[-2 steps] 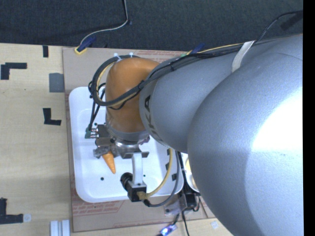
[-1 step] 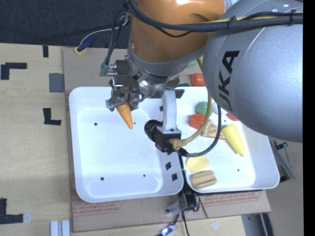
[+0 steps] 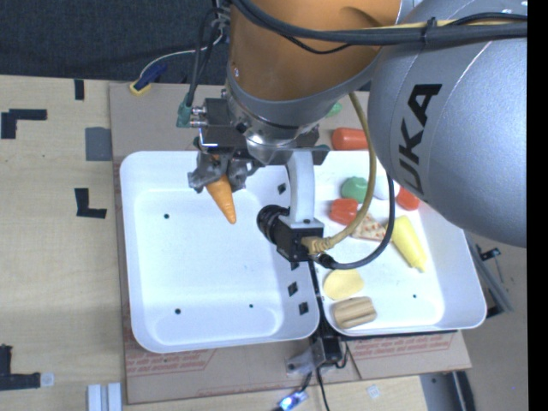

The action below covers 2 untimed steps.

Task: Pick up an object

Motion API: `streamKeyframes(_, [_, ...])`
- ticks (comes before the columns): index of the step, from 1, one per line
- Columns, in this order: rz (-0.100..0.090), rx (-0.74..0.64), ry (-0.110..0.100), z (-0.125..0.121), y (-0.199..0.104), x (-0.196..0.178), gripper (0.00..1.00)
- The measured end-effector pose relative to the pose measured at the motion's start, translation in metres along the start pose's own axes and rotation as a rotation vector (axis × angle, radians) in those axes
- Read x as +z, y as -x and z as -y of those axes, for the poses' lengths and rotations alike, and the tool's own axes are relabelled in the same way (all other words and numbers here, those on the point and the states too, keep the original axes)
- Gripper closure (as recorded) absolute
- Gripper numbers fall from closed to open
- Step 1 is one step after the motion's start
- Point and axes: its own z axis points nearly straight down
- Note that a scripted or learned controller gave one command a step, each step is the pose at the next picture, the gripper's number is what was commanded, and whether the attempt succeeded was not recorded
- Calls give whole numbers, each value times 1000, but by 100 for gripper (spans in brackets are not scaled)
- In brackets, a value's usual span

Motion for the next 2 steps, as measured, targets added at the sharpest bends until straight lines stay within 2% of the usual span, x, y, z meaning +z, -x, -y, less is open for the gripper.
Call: streamKeyframes(2, [2,1,-2,0,0,-1,100])
